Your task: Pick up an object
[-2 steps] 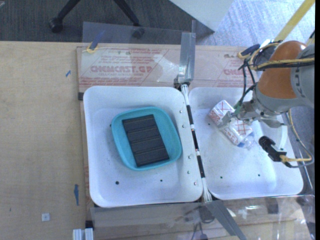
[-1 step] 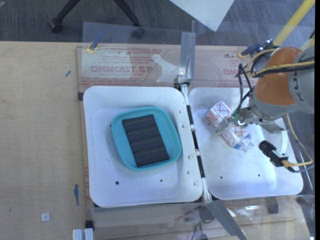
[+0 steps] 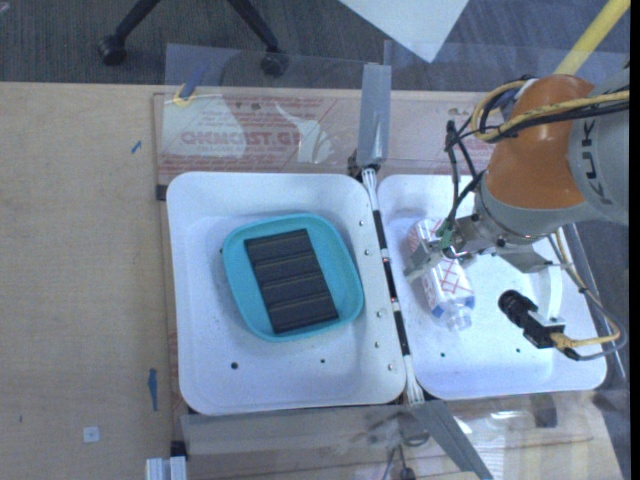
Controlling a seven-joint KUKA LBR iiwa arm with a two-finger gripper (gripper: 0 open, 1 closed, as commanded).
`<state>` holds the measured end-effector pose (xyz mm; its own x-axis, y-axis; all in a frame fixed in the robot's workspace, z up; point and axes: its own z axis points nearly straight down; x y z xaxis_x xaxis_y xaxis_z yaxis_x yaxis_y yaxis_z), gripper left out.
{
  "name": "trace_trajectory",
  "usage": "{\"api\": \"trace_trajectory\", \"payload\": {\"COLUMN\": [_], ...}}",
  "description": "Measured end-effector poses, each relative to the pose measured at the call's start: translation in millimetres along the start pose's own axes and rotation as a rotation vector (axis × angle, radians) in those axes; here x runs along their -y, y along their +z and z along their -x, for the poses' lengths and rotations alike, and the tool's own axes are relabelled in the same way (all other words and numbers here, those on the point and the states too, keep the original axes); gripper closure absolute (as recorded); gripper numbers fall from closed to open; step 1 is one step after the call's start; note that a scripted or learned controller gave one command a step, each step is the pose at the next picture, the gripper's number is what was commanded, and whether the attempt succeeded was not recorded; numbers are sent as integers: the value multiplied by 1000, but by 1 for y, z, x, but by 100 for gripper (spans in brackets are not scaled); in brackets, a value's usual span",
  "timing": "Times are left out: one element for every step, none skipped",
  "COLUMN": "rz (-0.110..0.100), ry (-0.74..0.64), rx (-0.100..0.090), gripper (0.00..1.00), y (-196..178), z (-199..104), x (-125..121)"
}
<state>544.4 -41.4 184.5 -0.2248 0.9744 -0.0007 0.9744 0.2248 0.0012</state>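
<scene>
A crumpled clear plastic bottle with a red-and-white checked label [image 3: 446,290] lies in the right bin [image 3: 480,363], near its left wall. Just above it is a small clear wrapper with red print [image 3: 421,236]. My gripper [image 3: 442,250] hangs under the orange-banded wrist [image 3: 535,158], right over the upper end of the bottle and beside the wrapper. The arm's body hides whether it touches either. In the left bin [image 3: 200,368] a teal dish [image 3: 291,274] holds a black ribbed block [image 3: 291,280].
A black connector on a yellow cable [image 3: 527,320] hangs from the arm over the right bin's right half. A ridge with screws [image 3: 388,288] divides the bins. The wooden bench [image 3: 80,268] stretches to the left.
</scene>
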Motion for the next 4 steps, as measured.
{"api": "trace_trajectory", "payload": {"rz": [-2,3,4,31], "ry": [-316,-301,-449,-446], "rx": [-2,1,3,16], "gripper": [0,0,0,0], "y": [0,-3,65,79], "z": [3,10,81,86], "x": [14,-7,-65,-58]}}
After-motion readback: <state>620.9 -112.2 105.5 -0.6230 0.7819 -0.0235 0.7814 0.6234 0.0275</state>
